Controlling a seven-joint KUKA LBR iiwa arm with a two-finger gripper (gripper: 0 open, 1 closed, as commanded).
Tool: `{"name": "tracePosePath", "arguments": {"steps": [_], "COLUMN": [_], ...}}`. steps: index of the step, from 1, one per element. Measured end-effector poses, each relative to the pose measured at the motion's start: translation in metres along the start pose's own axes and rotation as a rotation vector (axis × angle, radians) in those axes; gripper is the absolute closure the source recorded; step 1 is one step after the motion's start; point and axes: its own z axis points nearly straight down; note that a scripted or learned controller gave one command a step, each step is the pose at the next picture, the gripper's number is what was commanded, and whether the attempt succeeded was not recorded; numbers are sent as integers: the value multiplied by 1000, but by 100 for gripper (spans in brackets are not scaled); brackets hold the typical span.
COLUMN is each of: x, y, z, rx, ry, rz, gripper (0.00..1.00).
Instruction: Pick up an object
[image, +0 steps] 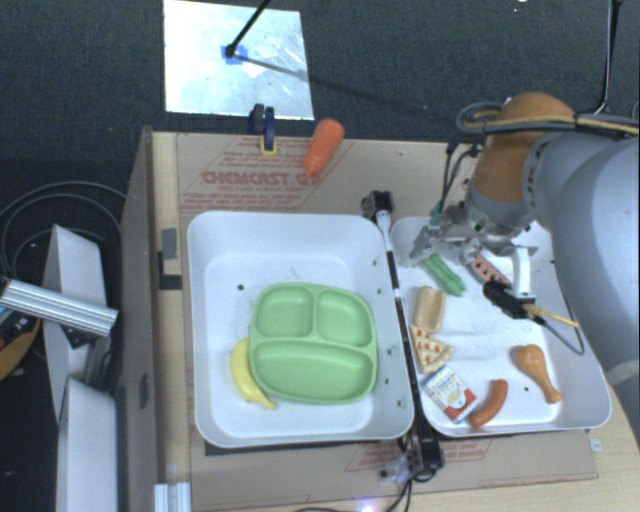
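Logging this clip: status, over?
Claw low over right bin, far end. Green pod just beneath, not gripped. Bread, pizza slice nearby.

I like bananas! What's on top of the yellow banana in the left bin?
The green three-compartment plastic plate lies over the yellow banana, its left edge covering the banana's inner side. The banana's outer curve peeks out beside it. How much is hidden underneath cannot be seen.

The arm (590, 200) covers the right bin's (590, 405) far corner and runs off the right edge. The banana (248, 375) is half tucked under the green plate (313, 343). Gripper (450, 243) fingertips are too murky to read.
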Motion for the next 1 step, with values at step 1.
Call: {"name": "tracePosePath", "arguments": {"steps": [1], "x": [-6], "y": [0], "z": [-1], "rx": [1], "ry": [0], "rz": [0], "gripper": [0]}}
